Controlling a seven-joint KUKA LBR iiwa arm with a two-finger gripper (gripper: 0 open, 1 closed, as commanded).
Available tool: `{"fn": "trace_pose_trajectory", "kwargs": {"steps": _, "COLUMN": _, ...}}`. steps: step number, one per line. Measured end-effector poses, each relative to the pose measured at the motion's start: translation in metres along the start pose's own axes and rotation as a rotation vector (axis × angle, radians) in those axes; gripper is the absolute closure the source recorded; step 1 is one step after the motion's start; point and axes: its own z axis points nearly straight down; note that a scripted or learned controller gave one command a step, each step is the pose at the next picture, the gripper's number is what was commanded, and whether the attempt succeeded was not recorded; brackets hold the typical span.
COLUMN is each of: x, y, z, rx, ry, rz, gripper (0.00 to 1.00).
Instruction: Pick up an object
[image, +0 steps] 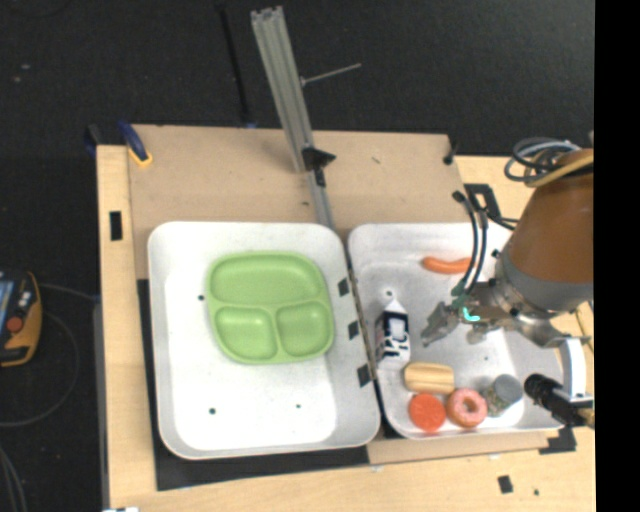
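Note:
My gripper (447, 322) hangs over the middle of the right bin (400, 245), its fingers spread open with nothing between them. Just below it lies a tan bread roll (429, 377). A small black-and-white bottle (393, 331) lies to the gripper's left. An orange carrot (446, 265) rests near the bin's far side. Along the near edge sit a red tomato (428, 412), a pink doughnut (466, 407) and a grey round piece (503, 389).
The left bin (180, 400) holds a green three-compartment plate (271, 306). A metal pole (290, 100) slants up from the bench behind the bins. The arm's orange wrist band (558, 225) covers the right bin's right side. Black fittings (550, 392) sit at the bin's near right corner.

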Motion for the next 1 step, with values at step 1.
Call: {"fn": "trace_pose_trajectory", "kwargs": {"steps": 1, "x": 0.0, "y": 0.0003, "z": -0.0004, "rx": -0.001, "ry": 0.0, "rz": 0.0, "gripper": 0.0}}
